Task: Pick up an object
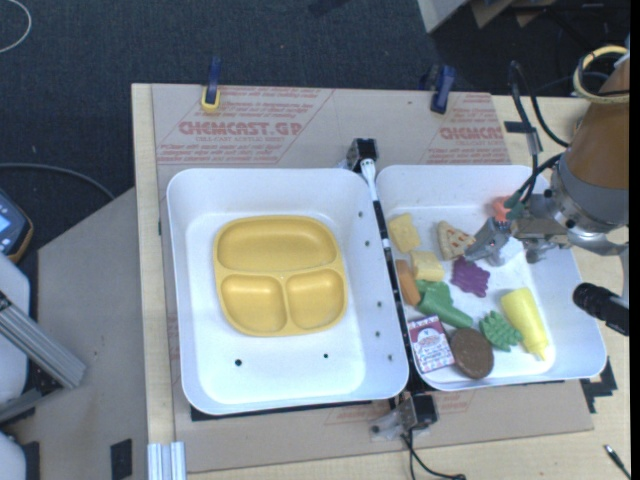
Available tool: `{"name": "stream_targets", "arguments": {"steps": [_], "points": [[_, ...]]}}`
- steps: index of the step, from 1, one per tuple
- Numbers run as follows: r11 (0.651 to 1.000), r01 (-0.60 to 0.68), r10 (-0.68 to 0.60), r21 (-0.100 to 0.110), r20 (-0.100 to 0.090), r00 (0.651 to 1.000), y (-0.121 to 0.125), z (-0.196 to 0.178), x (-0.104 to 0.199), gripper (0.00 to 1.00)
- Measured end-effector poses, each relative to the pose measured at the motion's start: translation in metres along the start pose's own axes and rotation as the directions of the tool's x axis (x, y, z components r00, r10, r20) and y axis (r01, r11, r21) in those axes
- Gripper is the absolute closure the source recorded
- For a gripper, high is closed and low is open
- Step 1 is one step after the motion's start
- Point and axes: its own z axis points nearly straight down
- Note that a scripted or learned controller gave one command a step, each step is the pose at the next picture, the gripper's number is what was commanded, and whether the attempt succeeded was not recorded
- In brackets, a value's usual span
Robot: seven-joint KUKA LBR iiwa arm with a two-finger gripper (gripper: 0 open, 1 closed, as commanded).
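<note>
The right bin (pixel 560 193) holds several toy foods: a pizza slice (pixel 455 239), a purple grape bunch (pixel 470 276), a yellow corn cob (pixel 527 320), a green vegetable (pixel 440 303), a brown cookie (pixel 472 353), a red-and-white carton (pixel 430 345) and pale yellow cheese pieces (pixel 403 232). My gripper (pixel 510 250) hangs over the upper middle of this bin, just right of the pizza slice and above the grapes. Its fingers (pixel 488 241) stand apart with nothing between them.
The left bin (pixel 190 268) holds a yellow divided plate (pixel 280 273). An orange carrot (pixel 407 280) lies by the divider between the bins. The grey arm with its orange band (pixel 600 153) comes in over the right bin's rim. Clamps (pixel 211 96) sit at the board's far edge.
</note>
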Motion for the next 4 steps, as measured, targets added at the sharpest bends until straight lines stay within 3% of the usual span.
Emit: {"name": "stream_targets", "arguments": {"steps": [1,3,4], "points": [[1.000,0.003,-0.003,-0.014,0.002,1.000,0.002,-0.007,0.000,0.00],[1.000,0.002,-0.002,-0.007,0.000,1.000,0.004,0.100,-0.005,0.00],[1.000,0.001,-0.001,-0.018,0.002,1.000,0.006,0.150,-0.005,0.00]]}}
